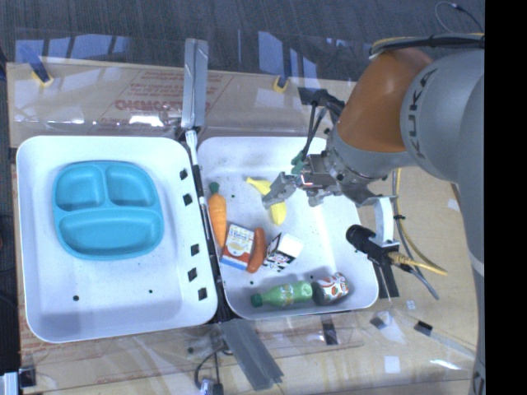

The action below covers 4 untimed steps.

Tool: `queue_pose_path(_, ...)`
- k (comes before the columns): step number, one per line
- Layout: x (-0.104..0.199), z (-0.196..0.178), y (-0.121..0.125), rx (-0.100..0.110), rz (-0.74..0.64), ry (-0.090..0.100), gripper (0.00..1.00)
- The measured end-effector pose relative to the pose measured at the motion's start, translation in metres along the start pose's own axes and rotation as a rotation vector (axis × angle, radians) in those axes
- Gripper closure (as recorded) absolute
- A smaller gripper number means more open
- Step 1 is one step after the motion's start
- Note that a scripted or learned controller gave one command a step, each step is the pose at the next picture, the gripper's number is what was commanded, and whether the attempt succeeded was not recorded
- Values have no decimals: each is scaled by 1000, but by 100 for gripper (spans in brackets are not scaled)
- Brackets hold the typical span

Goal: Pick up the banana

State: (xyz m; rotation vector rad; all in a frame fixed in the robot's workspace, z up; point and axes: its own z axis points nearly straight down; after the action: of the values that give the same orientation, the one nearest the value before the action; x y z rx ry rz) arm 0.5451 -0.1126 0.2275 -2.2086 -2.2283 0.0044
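Yellow banana (pixel 272 199) lies in the right bin's upper middle, curved, partly hidden, one end toward the carrot.

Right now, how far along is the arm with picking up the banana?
Done: the gripper has reached the right bin and sits directly over the banana. In hand: closing in on it; whether the fingers have it can't be seen. Left: the lift, since the banana lies on the bin floor near the carrot.
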Motion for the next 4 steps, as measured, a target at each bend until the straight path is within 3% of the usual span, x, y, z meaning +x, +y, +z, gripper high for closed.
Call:
queue_pose_path(1,-15,135,32,-5,-95,-2,0)
queue_pose_path(2,-15,126,32,-4,-99,-3,100)
queue_pose_path(3,39,-12,112,-4,86,-1,100)
queue_pose_path(4,39,-12,112,-3,86,0,0)
